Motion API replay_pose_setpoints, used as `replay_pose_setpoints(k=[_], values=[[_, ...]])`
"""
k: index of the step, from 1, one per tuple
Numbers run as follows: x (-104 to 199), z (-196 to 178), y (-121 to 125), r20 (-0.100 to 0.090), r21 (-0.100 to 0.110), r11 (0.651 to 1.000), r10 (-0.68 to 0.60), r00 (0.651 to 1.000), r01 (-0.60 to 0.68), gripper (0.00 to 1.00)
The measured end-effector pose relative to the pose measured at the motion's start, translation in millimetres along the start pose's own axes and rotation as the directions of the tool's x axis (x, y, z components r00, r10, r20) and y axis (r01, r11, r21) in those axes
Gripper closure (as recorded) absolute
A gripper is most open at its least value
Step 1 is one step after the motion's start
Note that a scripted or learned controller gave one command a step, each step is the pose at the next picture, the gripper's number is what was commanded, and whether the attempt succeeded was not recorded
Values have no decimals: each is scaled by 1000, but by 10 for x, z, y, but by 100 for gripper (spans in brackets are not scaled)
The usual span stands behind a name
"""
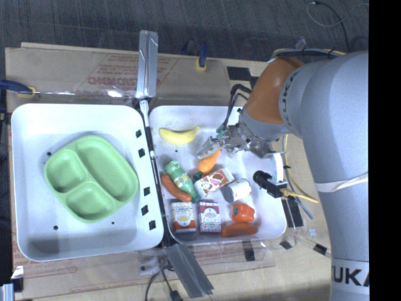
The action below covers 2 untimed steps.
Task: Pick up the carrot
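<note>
The claw pinches the carrot (tilted, orange) over the right bin, near the banana.

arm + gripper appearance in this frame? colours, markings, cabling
The arm is bulky, rounded and light grey, with an orange band above the wrist. Black lettering "UKA" sits on its base at lower right. The gripper is small, dark and metallic, with thin dark cables looping beside the wrist.

this looks like a robot lab. a big grey robot arm reaches over a bench with two white bins taped down. loose wires lie on dark carpet. toy food fills one bin.
</note>
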<state>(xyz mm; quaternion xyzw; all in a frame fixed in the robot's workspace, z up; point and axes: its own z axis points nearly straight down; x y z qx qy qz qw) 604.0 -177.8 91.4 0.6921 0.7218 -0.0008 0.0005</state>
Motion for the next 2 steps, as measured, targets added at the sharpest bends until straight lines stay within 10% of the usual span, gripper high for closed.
replay_pose_setpoints(k=[1,2], values=[[6,-96,1,-1,3,1000,-3,1000,3,100],[415,-1041,-202,-1,3,977,214,977,-214,100]])
